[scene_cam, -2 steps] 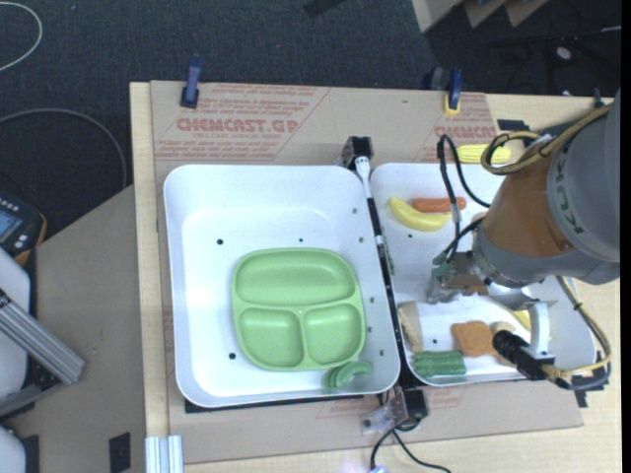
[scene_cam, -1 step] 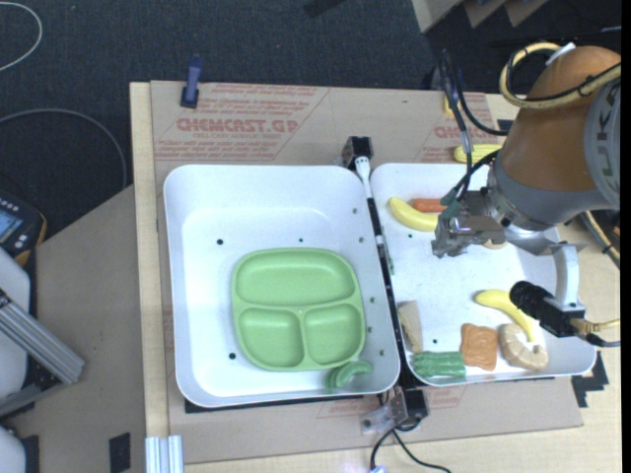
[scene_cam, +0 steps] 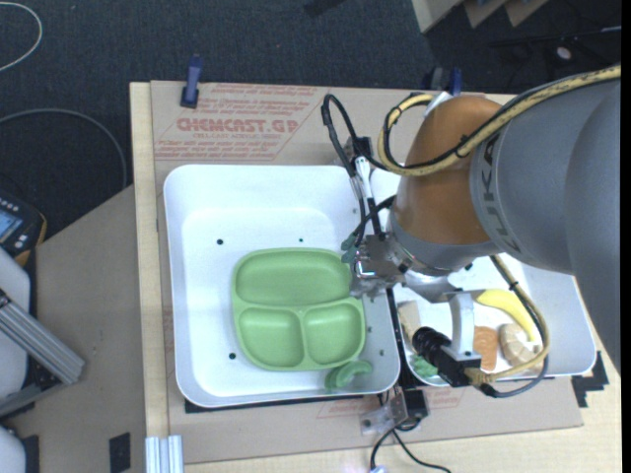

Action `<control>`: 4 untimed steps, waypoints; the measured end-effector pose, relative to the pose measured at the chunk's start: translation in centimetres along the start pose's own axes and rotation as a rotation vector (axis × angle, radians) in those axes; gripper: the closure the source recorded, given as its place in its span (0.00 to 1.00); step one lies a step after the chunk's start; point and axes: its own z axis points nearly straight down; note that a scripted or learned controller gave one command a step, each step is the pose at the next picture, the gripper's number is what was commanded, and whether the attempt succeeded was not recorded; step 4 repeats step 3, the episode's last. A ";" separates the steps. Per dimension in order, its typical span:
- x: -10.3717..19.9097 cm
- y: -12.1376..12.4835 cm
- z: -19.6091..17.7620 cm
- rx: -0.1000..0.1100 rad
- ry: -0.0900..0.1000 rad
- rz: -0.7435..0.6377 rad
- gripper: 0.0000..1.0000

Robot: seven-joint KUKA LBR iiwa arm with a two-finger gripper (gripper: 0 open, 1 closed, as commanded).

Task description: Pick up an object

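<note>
The claw (scene_cam: 363, 262) sits low over the seam between the two white bins, at the right edge of the left bin (scene_cam: 187, 264), touching or just above the upper right corner of a green divided plate (scene_cam: 296, 308). Its tip is hidden under the wrist and cabling, so whether it is wide, narrow or gripping anything cannot be told from here.

The arm (scene_cam: 532, 185) comes in from the right, its orange band (scene_cam: 444, 180) above the wrist, with black and yellow cables looping around it and covering most of the right bin (scene_cam: 577, 358).

The green plate lies flat in the lower middle of the left bin, with one long compartment at the top and two smaller ones below. A small green object (scene_cam: 347, 373) rests just below the plate's lower right corner, near the bin's front wall; its shape is unclear.

In the right bin, partly hidden by the arm, lie a yellow banana (scene_cam: 505, 308), an orange piece (scene_cam: 485, 344) and a beige piece (scene_cam: 515, 342) just beside each other, with something green (scene_cam: 422, 367) near the front left corner.

The bins rest on a brown board with red print (scene_cam: 237, 124) at the far edge of the bench.
</note>
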 end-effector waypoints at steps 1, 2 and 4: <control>1.1 0.1 -16.6 -0.026 0.000 0.007 1.00; -5.6 -0.4 -22.4 -0.012 -0.006 0.015 1.00; -0.1 -0.4 -16.0 0.001 -0.004 0.007 1.00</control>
